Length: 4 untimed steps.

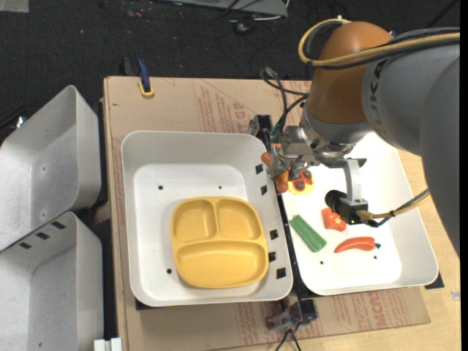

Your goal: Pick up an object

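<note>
My gripper [291, 168] hangs low over the near-left corner of the right bin [409, 262], close to the wall between the two bins. A small orange and yellow object [299, 186] lies right beneath it; whether it is held is unclear. Further along the right bin floor lie a green block [308, 233], an orange-red chunk [333, 220] and a red chili pepper [355, 245]. The grey arm with its orange band [351, 57] covers the back of the right bin.
A yellow divided plate [218, 241] lies in the left bin [146, 159]. Spare white bins [44, 159] stand off the bench at the left. A blue and yellow clamp [145, 79] sits on the bench's back left edge.
</note>
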Each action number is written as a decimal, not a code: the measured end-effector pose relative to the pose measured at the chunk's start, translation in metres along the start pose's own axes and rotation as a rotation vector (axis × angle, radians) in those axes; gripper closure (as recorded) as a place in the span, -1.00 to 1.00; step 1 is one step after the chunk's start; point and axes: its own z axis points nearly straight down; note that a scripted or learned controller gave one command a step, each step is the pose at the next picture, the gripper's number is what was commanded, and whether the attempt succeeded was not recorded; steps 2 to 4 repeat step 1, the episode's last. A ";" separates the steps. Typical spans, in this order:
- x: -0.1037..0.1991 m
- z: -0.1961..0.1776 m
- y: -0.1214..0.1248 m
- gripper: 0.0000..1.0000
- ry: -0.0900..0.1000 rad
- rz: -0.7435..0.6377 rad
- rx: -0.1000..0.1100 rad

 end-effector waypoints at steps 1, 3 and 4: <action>0.057 -0.011 -0.005 1.00 -0.001 0.000 -0.002; 0.057 -0.011 -0.005 1.00 -0.001 0.000 -0.002; 0.057 -0.011 -0.005 1.00 -0.001 0.000 -0.002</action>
